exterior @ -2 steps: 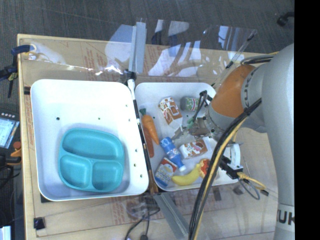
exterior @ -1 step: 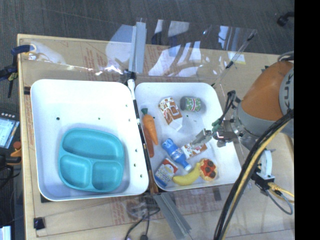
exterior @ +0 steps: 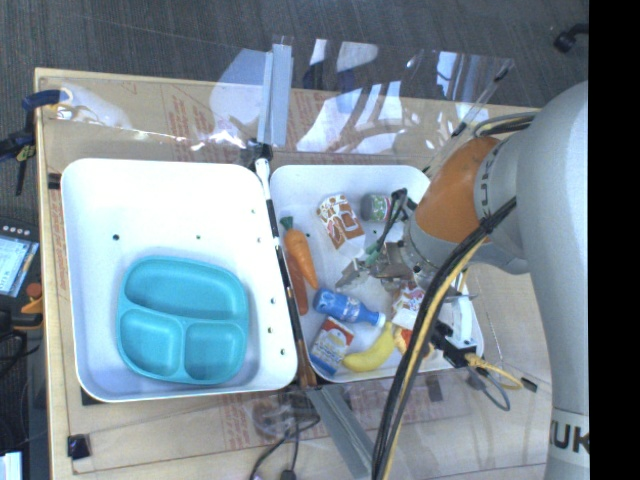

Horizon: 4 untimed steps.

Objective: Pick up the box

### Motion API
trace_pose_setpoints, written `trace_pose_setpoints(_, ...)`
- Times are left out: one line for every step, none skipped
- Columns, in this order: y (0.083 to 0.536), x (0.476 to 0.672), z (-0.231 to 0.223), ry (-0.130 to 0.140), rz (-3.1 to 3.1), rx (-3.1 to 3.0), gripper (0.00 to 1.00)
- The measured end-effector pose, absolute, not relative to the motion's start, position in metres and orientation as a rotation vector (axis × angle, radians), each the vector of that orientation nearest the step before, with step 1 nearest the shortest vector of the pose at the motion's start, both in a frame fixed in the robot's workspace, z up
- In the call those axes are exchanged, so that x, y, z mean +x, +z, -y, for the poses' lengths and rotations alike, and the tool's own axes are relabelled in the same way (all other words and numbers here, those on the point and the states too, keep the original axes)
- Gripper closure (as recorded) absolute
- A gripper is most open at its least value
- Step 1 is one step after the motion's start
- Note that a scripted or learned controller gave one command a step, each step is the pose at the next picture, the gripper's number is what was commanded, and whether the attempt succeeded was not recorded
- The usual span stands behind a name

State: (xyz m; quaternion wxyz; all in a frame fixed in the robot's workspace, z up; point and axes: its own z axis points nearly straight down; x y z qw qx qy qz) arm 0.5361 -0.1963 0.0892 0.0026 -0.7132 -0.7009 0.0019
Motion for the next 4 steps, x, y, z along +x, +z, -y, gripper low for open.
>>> trace_pose_setpoints(0.217, 0.618, 0.197, 0.001, 2.212, -2.230, 0.00)
trace_pose_setpoints(0.114, 0.548, 0.190, 0.004, 2.393, -2.026, 0.00)
trace_pose_setpoints(0.089, 0.644, 0.210, 0.008, 2.321, -2.104, 0.00)
trace_pose_setpoints(0.089, 0.644, 0.210, 0.007, 2.323, -2.103, 0.00)
